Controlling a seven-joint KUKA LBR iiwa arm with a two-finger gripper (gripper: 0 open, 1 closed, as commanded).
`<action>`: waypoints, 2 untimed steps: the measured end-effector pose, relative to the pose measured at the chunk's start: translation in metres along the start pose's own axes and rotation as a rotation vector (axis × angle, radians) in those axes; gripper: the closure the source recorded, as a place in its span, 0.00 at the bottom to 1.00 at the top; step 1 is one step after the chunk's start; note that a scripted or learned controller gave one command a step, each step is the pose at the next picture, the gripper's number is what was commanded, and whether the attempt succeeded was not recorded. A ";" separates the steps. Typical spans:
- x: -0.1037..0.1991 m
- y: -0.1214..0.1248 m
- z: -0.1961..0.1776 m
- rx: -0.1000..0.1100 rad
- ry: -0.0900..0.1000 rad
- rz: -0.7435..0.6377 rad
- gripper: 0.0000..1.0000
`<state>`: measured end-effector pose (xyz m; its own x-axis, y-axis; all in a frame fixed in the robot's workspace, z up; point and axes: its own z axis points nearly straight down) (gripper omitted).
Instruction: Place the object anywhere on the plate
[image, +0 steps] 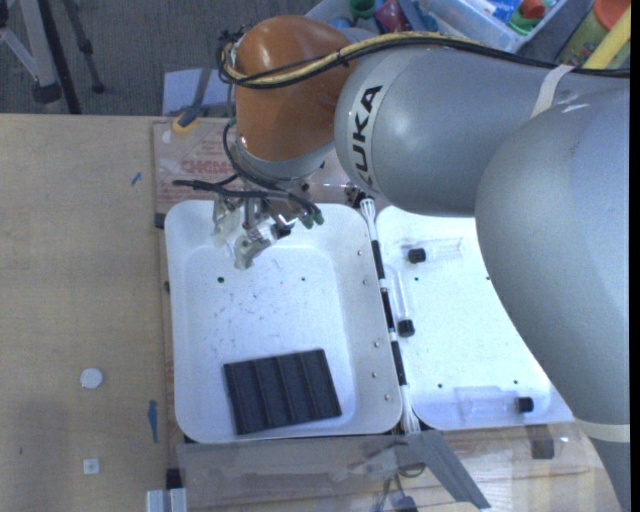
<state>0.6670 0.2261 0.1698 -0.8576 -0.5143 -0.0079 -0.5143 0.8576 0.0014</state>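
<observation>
Over the far end of the left shallow white plastic bin (190, 300), my gripper (250, 240) hangs just above the bin floor, near the far-left corner. Whether it is open or closed I cannot tell; the metal parts blur together from this angle, and I can see nothing clearly caught there. Above it sits my orange wrist band (285, 85), and my grey arm (480, 130) stretches away toward the right side, crossing above much of the right bin.

The dark grey ribbed rectangular slab (282, 390) lies flat on the floor of the left bin, close to its near edge and slightly turned so its long side runs at a small slant. It is well apart from my gripper, with bare speckled white floor between us. It touches neither me nor the bin's side walls as far as I can see.

The right shallow white plastic bin (450, 350) sits just beside the left one, their rims meeting along the middle. Small black fittings (405, 327) dot its floor. Both bins rest on the pale wooden counter (80, 250), where a small white disc (91, 378) lies near the left bin's near-left corner.
</observation>
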 end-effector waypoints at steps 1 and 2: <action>-0.001 0.000 -0.057 0.000 -0.001 -0.126 1.00; -0.002 0.000 -0.069 -0.001 -0.011 -0.122 1.00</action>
<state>0.6688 0.2268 0.2391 -0.7884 -0.6148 -0.0195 -0.6150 0.7886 0.0009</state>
